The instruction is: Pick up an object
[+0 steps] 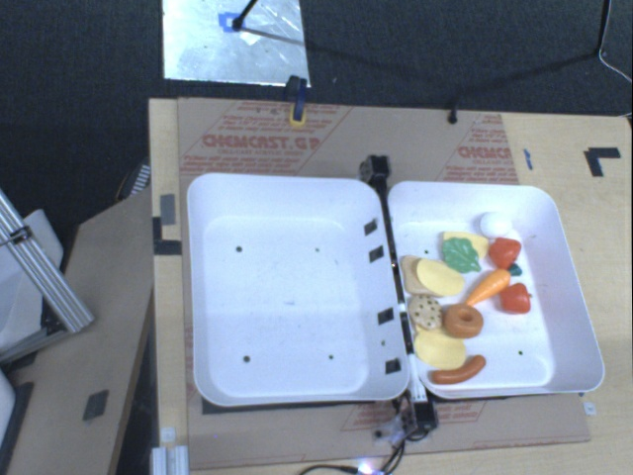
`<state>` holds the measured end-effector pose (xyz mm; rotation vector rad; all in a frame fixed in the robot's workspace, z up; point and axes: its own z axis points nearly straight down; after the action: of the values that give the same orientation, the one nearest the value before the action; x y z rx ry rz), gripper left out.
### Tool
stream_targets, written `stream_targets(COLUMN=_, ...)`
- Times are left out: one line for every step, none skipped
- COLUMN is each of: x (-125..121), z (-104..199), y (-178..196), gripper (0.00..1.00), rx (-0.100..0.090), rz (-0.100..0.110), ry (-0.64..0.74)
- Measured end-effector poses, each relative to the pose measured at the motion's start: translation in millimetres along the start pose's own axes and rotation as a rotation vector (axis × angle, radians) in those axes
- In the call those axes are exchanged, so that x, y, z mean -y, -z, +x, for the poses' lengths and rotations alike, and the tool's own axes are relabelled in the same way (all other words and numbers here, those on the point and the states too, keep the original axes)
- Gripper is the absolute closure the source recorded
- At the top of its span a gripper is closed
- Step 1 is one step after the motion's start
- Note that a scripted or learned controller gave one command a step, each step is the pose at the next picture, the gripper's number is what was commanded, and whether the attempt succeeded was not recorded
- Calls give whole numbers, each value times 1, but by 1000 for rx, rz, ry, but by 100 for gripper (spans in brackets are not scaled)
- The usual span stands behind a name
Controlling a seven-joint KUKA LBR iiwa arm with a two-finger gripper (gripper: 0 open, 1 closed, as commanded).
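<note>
A grey metal frame (35,275) runs off the left edge, and the green toy (460,254) partly covers a yellow piece (473,241).

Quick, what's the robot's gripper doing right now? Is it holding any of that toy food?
Gripper: out of frame, so nothing can be told.

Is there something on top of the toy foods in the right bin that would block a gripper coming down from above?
Nothing visible lies over them. The sausage, donut, carrot and white egg sit uncovered in the right bin. They crowd one another, though, so neighbours press close on most sides; the sausage at the near edge is freest.
</note>
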<state>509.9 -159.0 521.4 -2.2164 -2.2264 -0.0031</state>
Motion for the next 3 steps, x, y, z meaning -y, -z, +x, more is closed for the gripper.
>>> stream_targets(x=-83, z=-41, y=13, gripper=100, rx=6, rz=-5, ry=-4)
stream_targets(x=-70, z=-4, y=-250, gripper=100, rx=-3, rz=15, ry=-2)
stream_targets(x=7, z=37, y=-250, gripper=100, rx=-1, rz=4, ry=-2)
